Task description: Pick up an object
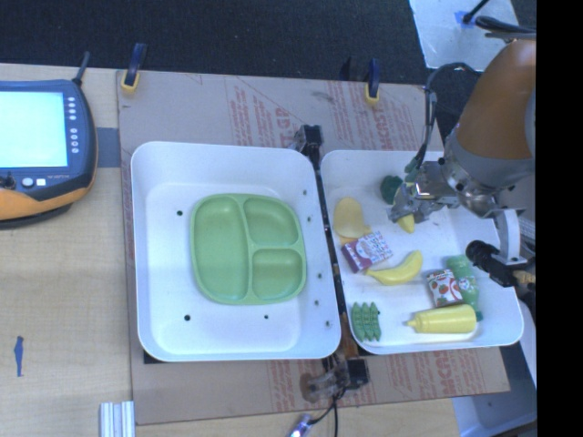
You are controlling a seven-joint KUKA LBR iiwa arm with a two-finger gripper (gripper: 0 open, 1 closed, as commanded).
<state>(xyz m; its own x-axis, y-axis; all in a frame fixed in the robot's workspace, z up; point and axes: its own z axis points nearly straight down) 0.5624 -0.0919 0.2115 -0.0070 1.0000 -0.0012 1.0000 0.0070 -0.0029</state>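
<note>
gripper (412, 206) down in the right bin (510, 333), over a small yellow piece (406, 224) beside a dark green toy (392, 188); grasp state, cannot tell. reach step; next, a clean lift.

wooden bench (64, 280), dark floor (228, 16), cardboard sheet (246, 107)

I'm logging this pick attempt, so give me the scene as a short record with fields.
left bin: holds a green divided plate
right bin: holds small toy foods
near gripper: dark green item
middle: banana, pale yellow piece, red-and-white packet
front: yellow bottle, green ridged piece, red carton
gripper: low over the right bin's far side, grasp unclear
</note>
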